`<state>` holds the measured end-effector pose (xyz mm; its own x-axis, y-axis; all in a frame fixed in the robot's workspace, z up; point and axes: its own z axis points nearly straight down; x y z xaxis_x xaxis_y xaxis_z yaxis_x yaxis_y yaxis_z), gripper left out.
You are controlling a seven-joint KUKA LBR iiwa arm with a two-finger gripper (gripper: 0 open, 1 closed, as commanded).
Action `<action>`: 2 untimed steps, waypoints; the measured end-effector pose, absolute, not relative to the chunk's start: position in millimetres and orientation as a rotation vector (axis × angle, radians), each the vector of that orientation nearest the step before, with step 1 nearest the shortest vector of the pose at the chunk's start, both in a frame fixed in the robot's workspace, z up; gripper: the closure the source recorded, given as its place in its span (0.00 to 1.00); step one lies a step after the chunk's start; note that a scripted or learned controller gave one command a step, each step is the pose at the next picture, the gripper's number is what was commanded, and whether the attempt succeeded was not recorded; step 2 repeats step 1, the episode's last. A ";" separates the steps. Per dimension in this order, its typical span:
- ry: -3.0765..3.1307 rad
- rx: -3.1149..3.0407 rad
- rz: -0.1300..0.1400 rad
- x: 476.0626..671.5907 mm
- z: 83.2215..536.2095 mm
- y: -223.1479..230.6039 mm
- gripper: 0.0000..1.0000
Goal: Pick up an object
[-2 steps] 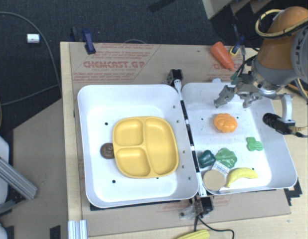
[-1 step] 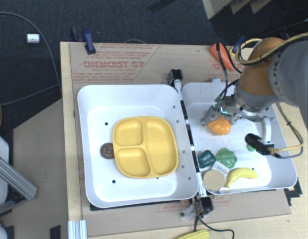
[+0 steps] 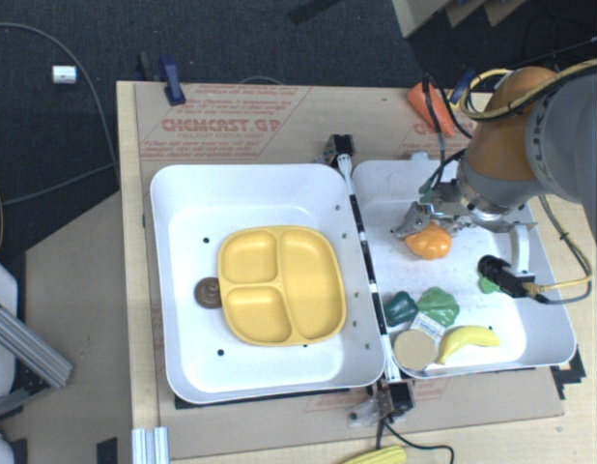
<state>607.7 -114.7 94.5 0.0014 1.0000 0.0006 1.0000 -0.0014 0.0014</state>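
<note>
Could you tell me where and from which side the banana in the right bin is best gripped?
Probably the banana by its thick middle, from above, fingers across its width: it lies flat near the bin's front wall, its left end touching a tan disc.

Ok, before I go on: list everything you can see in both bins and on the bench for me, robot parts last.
Left bin: 1, white, left on bench.
Right bin: 1, white, right on bench.
Divided plate: 1, yellow, middle of left bin.
Round disc: 1, brown, left bin, at plate's left edge.
Orange fruit: 1, orange, right bin, upper middle.
Banana: 1, yellow, right bin, front.
Dark green item: 1, right bin, front left.
Light green item: 1, right bin, beside the dark one.
Tan disc: 1, right bin, front corner.
Clamp: 1, blue, bench's back left.
Arm: 1, grey with orange band, over right bin.
Tool: 1, just above the orange fruit.
</note>
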 end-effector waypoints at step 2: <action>2.223 2.220 0.002 566.3 184.9 -28.3 1.00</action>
